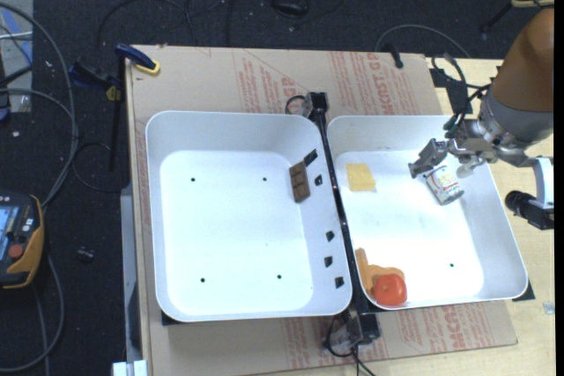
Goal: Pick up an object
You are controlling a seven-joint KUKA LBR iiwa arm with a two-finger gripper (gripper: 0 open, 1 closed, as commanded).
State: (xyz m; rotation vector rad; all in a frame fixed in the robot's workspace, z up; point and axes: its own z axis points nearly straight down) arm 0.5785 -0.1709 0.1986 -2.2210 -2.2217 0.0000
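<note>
- The metal two-finger gripper [443, 165] hangs over the right smooth white plastic bin [493, 224], clenched on a small white cylindrical labelled can [445, 185].
- A flat yellow square sponge [361, 178] lies near that bin's left wall.
- A round glossy red tomato-like toy [389, 287] rests in its near-left corner.
- A brown rectangular block [300, 181] leans in the left white bin [176, 216].

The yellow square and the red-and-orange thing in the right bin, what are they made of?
The yellow square looks like soft sponge or foam: flat, matte, no shine. The red-and-orange thing looks like smooth plastic, perhaps toy food, with its bright, even colour. Neither is certain from this view.
</note>
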